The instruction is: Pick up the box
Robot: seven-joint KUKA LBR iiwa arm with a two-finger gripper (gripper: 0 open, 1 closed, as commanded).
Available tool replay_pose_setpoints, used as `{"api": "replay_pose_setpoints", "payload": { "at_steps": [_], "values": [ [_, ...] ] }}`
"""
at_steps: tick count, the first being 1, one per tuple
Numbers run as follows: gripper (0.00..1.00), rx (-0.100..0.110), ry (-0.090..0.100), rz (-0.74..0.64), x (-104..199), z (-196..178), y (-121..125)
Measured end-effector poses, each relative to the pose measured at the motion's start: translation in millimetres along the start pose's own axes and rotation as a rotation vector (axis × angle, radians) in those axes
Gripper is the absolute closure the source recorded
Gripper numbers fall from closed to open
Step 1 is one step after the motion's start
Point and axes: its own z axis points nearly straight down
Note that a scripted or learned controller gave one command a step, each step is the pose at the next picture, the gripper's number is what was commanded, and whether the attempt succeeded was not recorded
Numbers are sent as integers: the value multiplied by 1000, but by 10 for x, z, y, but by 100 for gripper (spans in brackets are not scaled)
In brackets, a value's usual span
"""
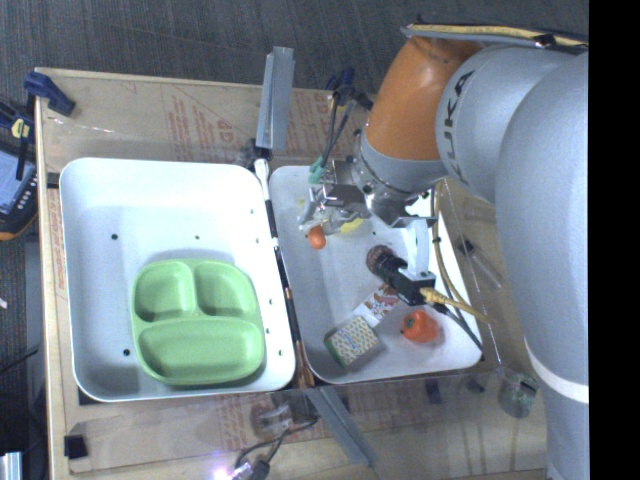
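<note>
The box (352,340), small with a speckled yellow-grey top, lies tilted near the front edge of the right bin (300,298). My gripper (325,208) hangs over the far left part of that bin, well behind the box and apart from it. A small orange piece (317,237) and a yellow piece (350,225) lie just under and beside the gripper. Nothing shows between the gripper and the box.
A red round fruit (421,326) sits to the right of the box, and a small red-and-white packet (378,306) lies just behind it. The left bin (100,198) holds a green divided tray (197,321). The arm's bulk covers the right bin's far right side.
</note>
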Motion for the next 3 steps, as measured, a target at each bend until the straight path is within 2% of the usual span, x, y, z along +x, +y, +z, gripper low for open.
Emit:
{"api": "replay_pose_setpoints", "payload": {
  "at_steps": [1, 2, 3],
  "values": [
    [100, 4, -1, -60, -1050, 679, -242],
    [100, 1, 0, -177, -422, 105, -580],
    [100, 3, -1, 30, 404, -82, -475]
  ]
}}
